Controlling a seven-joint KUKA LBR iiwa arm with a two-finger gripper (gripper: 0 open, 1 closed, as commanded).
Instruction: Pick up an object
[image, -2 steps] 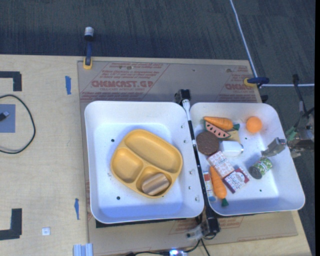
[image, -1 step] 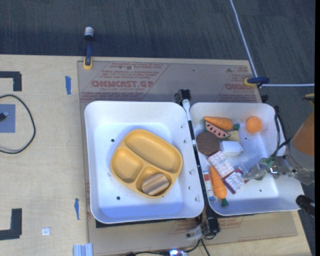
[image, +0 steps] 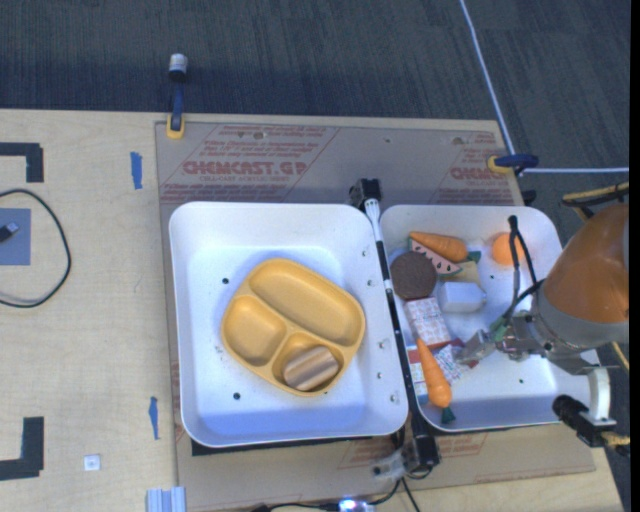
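- Leftmost, on the bare wooden bench (image: 90, 300), a black cable (image: 45, 262) loops near the left edge, with black tape corners above and below it.
- Next comes the left bin (image: 190, 330), a shallow white tray touching the right bin along a black clip strip down the middle.
- Inside the left bin a yellow divided plate (image: 290, 322) lies tilted near the centre; its lower right compartment holds a brown bread roll (image: 311, 367), and the other two compartments show bare yellow.
- Further right, the right bin (image: 500, 410) holds a cluster along its left wall and back edge.
- At the back edge lies a watermelon slice (image: 440, 246), with an orange ball (image: 503, 250) near the back right corner, partly behind a black cable on the arm.
- Just below the slice sits a dark round cookie (image: 410, 274), and beside it a pale blue block (image: 462, 296).
- Under the cookie lies a red-printed packet (image: 430, 322), and a carrot (image: 432, 375) runs toward the front left corner.
- Over the right bin's centre the gripper (image: 478, 345) reaches in from the right, its tip just beside the packet and carrot; whether it is open or closed cannot be told, and nothing can be made out in its grasp.
- Rightmost, the arm's orange band (image: 595, 270) hangs above the bin's right edge.
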